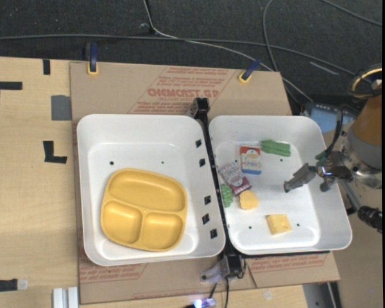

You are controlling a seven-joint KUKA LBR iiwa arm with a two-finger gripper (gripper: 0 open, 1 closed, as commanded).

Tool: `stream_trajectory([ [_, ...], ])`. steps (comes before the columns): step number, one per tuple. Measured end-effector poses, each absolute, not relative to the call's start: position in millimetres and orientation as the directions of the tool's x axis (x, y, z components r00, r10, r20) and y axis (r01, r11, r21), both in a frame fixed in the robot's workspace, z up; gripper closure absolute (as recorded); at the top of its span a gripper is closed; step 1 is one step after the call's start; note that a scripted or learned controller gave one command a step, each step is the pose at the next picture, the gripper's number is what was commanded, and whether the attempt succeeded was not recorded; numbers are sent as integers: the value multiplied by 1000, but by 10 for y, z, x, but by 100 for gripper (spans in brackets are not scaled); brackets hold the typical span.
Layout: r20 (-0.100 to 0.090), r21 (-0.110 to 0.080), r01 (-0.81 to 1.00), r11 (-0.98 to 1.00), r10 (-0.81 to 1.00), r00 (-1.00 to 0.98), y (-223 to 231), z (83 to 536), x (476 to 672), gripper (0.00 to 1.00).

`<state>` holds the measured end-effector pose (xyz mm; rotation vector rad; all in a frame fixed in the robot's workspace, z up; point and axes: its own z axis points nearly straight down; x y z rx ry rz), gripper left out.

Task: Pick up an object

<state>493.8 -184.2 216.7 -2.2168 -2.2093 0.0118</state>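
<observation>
Over the right bin's (pixel 311 128) smooth floor, the dark gripper (pixel 297 179) hangs, grip state unclear.

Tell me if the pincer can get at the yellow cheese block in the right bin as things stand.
Probably yes. The pincer hangs over the right bin, and the yellow cheese block lies apart from the other items on bare floor, with nothing over it.

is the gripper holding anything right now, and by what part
Nothing is held. The two-finger gripper sits over the right white bin, with nothing between its fingers; the yellow cheese-like block lies apart from it.
</observation>
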Motion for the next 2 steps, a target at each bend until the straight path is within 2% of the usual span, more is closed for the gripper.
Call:
stream_trajectory([
  [1, 0, -2, 1000, 1, 1000, -1, -1838, 2230, 4966, 0],
  [2, 1, -6, 1000, 1, 1000, -1, -1766, 1774, 4975, 0],
])
